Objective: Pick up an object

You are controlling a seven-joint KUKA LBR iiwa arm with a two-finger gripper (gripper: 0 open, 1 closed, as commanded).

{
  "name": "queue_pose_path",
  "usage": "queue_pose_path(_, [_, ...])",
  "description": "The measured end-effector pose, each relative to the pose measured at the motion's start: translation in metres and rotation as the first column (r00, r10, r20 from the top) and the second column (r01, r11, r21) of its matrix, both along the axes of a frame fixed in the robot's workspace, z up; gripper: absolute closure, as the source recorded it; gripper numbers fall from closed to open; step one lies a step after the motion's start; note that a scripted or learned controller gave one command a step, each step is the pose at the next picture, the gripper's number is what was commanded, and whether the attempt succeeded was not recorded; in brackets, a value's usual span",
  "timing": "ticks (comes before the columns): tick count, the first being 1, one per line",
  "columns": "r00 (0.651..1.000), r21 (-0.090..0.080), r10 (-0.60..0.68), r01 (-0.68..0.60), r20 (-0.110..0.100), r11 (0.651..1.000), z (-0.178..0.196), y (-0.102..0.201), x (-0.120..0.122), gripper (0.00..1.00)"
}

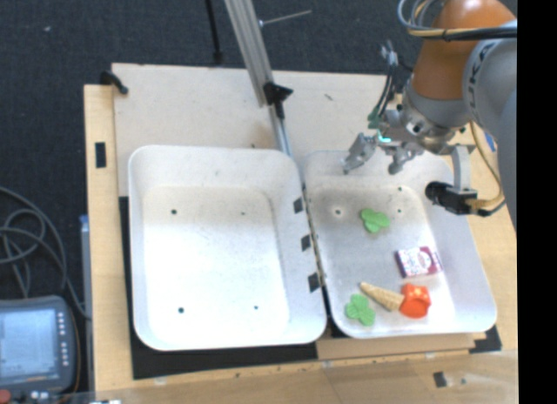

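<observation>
Here, the things to pick lie in the right bin, a shallow white tray with rounded corners and a dull, slightly speckled floor. I count five small objects in it. Two are green and flat with lobed edges, like leaves: one green piece lies near the middle of the bin, and the second green piece lies near the front edge. Just beside this second one is a tan cone, long and pointed, and its wide end touches, or almost touches, an orange-red block with a smooth plastic look. A little behind them, apart from the others, sits a small purple box with a white face.

The gripper hangs over the back edge of this bin. Its two grey metal fingers are spread apart, and nothing is between them. It is well apart from all five objects. Above it the arm is grey with a round orange band.

The left bin has the same white material and shape, with a few dark dots on its floor. Both bins rest on a pale wooden bench. A slanted metal rail stands behind them.
</observation>
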State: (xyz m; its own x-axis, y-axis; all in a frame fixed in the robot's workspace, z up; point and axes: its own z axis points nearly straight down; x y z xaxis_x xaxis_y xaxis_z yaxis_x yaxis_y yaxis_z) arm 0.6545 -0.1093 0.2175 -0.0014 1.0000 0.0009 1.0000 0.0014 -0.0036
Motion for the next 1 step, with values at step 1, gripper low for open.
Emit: queue_pose_path(1, [1.000, -0.002, 0.001, -0.001, 0.005, 1.000, 0.0029, -0.0002, 0.0010, 0.00])
